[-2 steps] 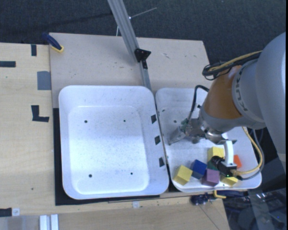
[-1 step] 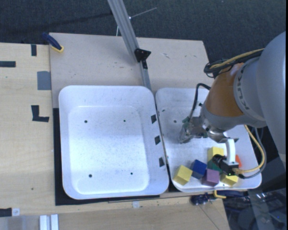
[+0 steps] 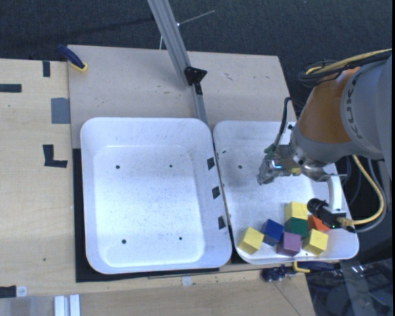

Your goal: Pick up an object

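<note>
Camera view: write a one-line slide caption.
Arm's hand hovers over right bin, coloured blocks clustered in its near corner.

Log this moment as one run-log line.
hand: over right white bin, holding nothing seen | small coloured blocks: clustered at near corner | pick: not done

The grey arm reached in from the right of the camera view, its orange band above the wrist showing broad and rounded. The wrist bent downward and toward the left, carrying the pincer [image 3: 268, 174] low and pointing down. Cables looped along the arm's right side. The pincer's tips were too small and blurred to read.
</note>
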`<state>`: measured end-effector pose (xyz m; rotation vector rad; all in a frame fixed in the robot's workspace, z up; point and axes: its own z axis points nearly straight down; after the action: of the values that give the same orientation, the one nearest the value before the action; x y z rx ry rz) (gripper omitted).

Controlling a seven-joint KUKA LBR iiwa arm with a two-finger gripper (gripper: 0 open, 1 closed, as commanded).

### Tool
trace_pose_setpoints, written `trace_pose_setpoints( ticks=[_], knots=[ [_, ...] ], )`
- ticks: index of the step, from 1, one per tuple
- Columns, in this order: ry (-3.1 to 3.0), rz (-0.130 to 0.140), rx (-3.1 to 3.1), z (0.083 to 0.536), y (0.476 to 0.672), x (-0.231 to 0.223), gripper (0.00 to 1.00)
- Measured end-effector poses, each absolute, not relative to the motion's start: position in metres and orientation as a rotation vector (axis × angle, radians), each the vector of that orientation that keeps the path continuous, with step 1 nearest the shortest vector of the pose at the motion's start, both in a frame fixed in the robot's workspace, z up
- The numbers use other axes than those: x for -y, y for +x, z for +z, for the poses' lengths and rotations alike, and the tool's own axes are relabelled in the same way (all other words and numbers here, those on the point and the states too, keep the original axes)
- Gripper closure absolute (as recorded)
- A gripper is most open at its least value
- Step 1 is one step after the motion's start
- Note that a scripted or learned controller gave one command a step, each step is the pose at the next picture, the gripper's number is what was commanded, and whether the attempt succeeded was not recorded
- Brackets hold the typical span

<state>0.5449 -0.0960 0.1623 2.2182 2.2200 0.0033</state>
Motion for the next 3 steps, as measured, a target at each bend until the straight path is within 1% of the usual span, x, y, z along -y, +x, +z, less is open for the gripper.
trace_pose_setpoints(
  ticks=[1, 2, 3],
  knots=[
    [2.215, 0.005, -2.221, 0.224, 0.551, 0.093, 1.00],
    [2.219, 0.001, -2.223, 0.247, 0.552, 0.093, 1.00],
    [2.215, 0.000, -2.230, 0.241, 0.554, 0.039, 1.00]
  ],
)
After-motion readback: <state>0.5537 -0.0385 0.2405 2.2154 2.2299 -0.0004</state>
